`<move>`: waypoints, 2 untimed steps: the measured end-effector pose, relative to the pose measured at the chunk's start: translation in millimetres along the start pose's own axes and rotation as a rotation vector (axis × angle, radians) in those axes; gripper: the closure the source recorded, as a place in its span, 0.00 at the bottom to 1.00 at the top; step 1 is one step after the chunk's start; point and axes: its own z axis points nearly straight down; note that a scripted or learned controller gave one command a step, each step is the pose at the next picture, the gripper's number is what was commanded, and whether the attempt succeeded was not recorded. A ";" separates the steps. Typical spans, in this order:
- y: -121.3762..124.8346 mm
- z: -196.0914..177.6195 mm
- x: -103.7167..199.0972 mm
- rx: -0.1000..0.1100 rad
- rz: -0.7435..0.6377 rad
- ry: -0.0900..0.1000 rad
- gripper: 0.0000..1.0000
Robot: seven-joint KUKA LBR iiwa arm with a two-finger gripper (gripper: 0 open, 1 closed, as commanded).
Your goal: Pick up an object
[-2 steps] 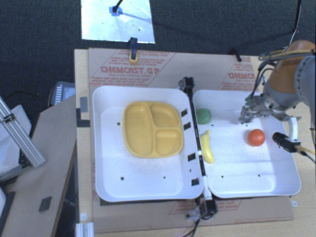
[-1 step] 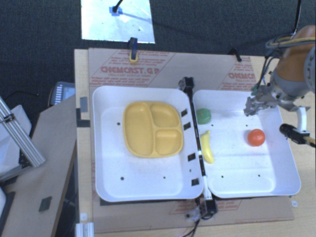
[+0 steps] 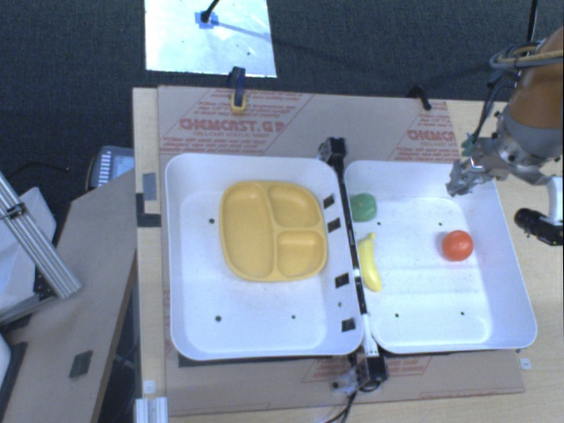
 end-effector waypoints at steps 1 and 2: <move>1.3 -22.8 -0.2 0.002 0.000 0.000 1.00; 10.8 -16.9 54.6 0.003 -0.003 0.002 1.00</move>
